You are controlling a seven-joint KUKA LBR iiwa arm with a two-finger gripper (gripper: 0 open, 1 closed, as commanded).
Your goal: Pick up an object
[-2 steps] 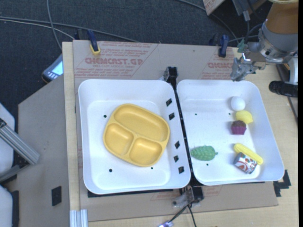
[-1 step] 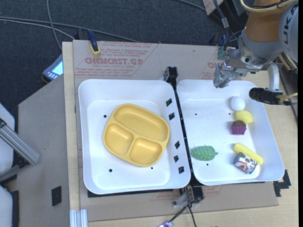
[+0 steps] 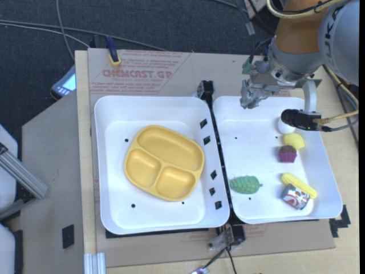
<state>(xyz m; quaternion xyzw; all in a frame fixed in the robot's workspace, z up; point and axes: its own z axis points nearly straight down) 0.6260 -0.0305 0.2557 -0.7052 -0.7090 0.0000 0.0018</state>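
Objects lie along the right bin's (image 3: 268,213) right side: a yellow lemon-shaped toy (image 3: 293,140), purple plastic piece (image 3: 287,154), yellow banana (image 3: 299,184), printed can (image 3: 296,198), with a green knobbly fruit (image 3: 246,184) lower left. Gripper (image 3: 250,99) hangs upper centre-right, empty; I cannot tell its spread.

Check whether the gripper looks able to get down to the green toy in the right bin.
Probably yes. The green toy lies alone near the right bin's left wall, nothing on top of it, and the gripper hangs above the same bin's far end.
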